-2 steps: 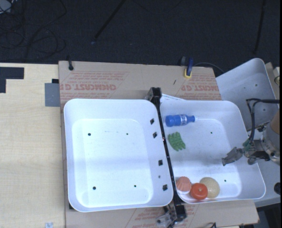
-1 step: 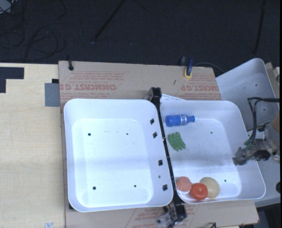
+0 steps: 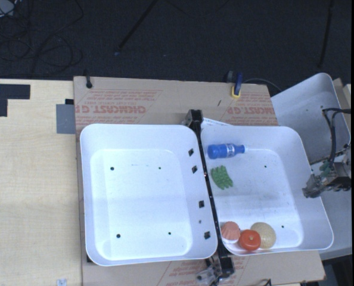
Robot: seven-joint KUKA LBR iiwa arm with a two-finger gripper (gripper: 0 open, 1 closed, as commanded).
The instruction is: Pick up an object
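**Three round pieces crowd the near corner, gripper off to the side**

Nearest the camera, at the front edge of the right bin, three small round objects sit bunched together: a pale pink-and-white piece, an orange-red tomato-like ball touching it, and a cream-coloured ball just behind and to the right. All three lie below and to the left of the gripper, which hangs at the right bin's outer rim, well apart from them.

The left bin lies far to the gripper's left. In the right bin, a green bumpy object rests near the divider, to the left of the gripper at about its level. A blue bottle with a white label lies on its side just above the green piece, up and to the left of the gripper.

Whether the gripper is spread or closed cannot be told; nothing is seen held in it.
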